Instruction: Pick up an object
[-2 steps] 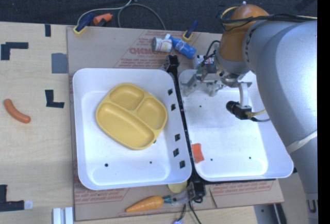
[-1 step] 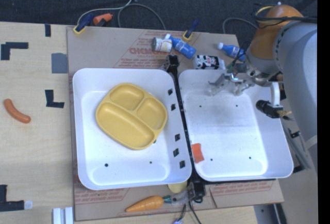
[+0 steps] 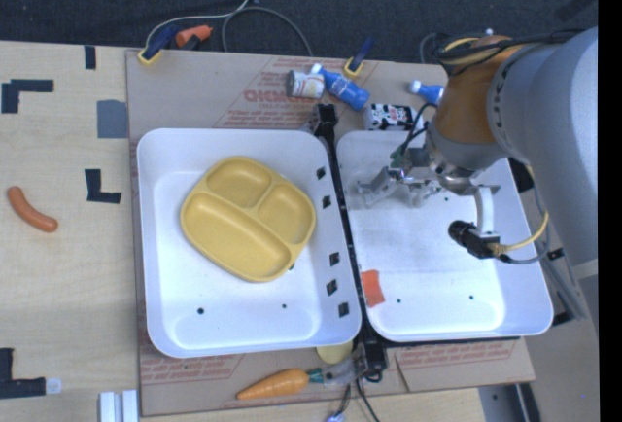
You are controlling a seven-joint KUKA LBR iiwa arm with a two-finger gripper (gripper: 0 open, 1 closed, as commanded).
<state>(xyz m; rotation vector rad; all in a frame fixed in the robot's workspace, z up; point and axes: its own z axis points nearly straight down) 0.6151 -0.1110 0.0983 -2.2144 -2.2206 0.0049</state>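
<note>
My gripper [image 3: 365, 193] hangs low over the back left part of the right bin [image 3: 437, 313], close to the divider between the bins. Its two silver fingers [image 3: 374, 183] point left and look spread, with nothing between them. A small orange-red block [image 3: 372, 288] lies on the right bin's floor near its front left corner, well in front of the gripper. A yellow divided plate [image 3: 249, 216] lies in the middle of the left bin [image 3: 233, 323].
The grey arm with its orange band [image 3: 466, 99] covers the right bin's back right. Behind the bins lie a blue and white bottle [image 3: 330, 85] and a yellow-orange clamp [image 3: 175, 39]. A toy carrot [image 3: 275, 383] lies before the bins, a sausage [image 3: 32, 209] far left.
</note>
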